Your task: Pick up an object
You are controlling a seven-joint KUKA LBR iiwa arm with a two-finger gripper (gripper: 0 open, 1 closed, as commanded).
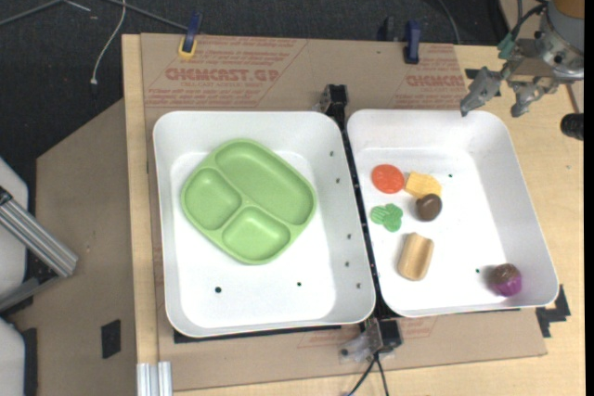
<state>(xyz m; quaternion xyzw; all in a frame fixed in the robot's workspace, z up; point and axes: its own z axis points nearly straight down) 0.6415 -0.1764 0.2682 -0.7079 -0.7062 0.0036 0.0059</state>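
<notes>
The two-finger metal gripper (pixel 499 101) was in the upper right of the frame, above the far right corner of the right shallow white bin (pixel 529 199). Its two fingers were spread wide apart, pointing down, w/ nothing between them. It hung over the bin rim and the bench, well apart from all the objects.

Objects to pick were all in the right bin, approx. in its left and middle part. A flat round orange-red piece (pixel 388 179) lay in the upper left of this bin. Just beside it, on its right, was a small yellow block (pixel 422 185), touching or almost touching it; I could not tell which. Below the yellow block sat a small dark brown round object (pixel 428 208), touching the block's lower edge. A small green leafy-shaped toy (pixel 387 217) lay left of the brown one, near the bin's left wall. Below them a tan cylinder, like a bread roll (pixel 415 256), lay alone nr the bin centre. A purple round object (pixel 505 279) sat in the lower right corner of the bin, well apart from the others.

The left shallow white bin (pixel 186 292) held a light green plastic plate w/ three compartments (pixel 248 200), in the bin's upper middle, turned at a slant. Both bins stood side by side, touching, on a brown cardboard sheet (pixel 278 70) w/ two blue clamps (pixel 191 33) at its top edge.
</notes>
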